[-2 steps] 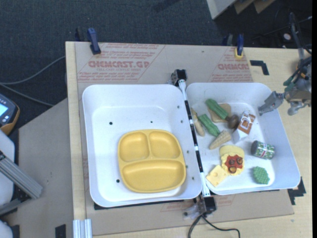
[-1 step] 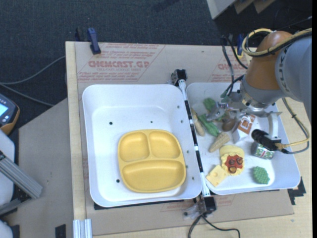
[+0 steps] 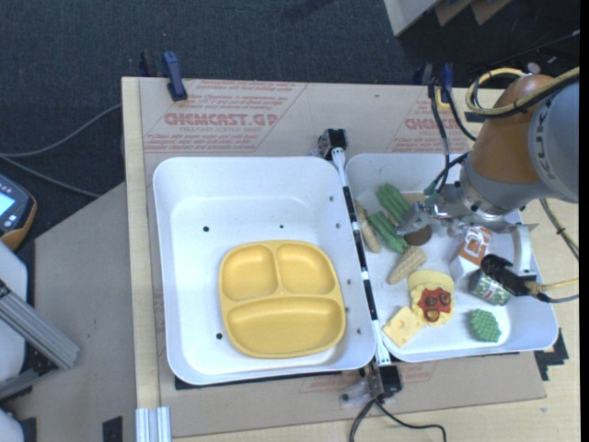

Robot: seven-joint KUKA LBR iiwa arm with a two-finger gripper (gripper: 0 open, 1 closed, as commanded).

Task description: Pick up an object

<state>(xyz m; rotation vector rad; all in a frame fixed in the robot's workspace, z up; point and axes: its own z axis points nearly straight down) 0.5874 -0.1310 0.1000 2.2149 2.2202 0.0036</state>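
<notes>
Likely target: green pickles point(image 3: 394, 212), light, stiff, slick; grasp across narrow middle. Pincer point(image 3: 426, 217) just right of them, state unclear.

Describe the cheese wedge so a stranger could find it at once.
Look at the right-hand white bin, the one crowded with toy food. Go to its near edge, close to the divider between the bins: the cheese wedge lies there, just below the pizza slice. It is the plain pale-yellow piece, without the slice's red toppings.
</notes>
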